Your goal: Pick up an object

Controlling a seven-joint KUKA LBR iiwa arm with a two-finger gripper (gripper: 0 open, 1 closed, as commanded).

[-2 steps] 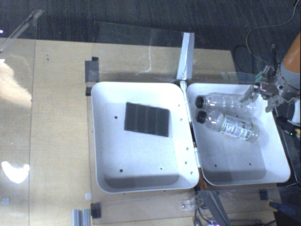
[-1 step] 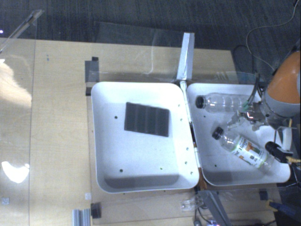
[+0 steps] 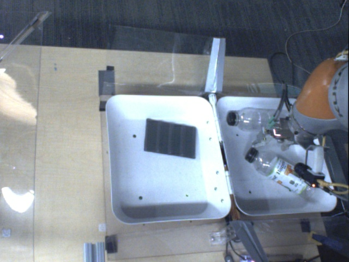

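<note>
Bins sit side by side on our surface (image 3: 65, 146): left bin (image 3: 125, 201) holds a dark ribbed mat (image 3: 170, 138); right bin (image 3: 240, 195) holds two clear bottles. Our gripper (image 3: 282, 131) hangs between them; finger spread we cannot tell. We should straddle the labelled bottle (image 3: 275, 169) across its width; its axis runs diagonally, cap up-left.

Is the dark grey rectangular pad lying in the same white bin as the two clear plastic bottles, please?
No, the dark grey rectangular pad lies in the left white bin, while the two clear plastic bottles lie in the right white bin.
</note>
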